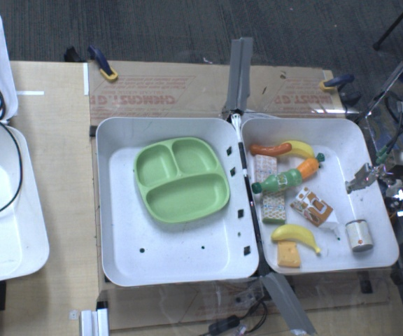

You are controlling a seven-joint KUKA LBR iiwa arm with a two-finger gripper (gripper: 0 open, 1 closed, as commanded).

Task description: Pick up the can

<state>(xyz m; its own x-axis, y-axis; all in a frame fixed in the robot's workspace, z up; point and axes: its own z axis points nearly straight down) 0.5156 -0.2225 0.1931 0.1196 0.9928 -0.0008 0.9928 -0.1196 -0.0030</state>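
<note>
The can (359, 234) is a small silver cylinder in the right bin (376, 257), near its front right corner, with one round end facing the camera. My gripper (362, 179) hangs over the right side of that bin, reaching in from the right edge of the view. It is behind the can and apart from it, with bare bin floor between them. Nothing shows in the gripper.
The right bin also holds a sausage (270, 149), two bananas (301, 148) (297, 234), a carrot (308, 167), a green bottle (280, 182), wafer blocks (266, 167), a small printed box (311, 207) and a cheese wedge (289, 255). A green divided plate (181, 179) lies in the left bin (117, 250).
</note>
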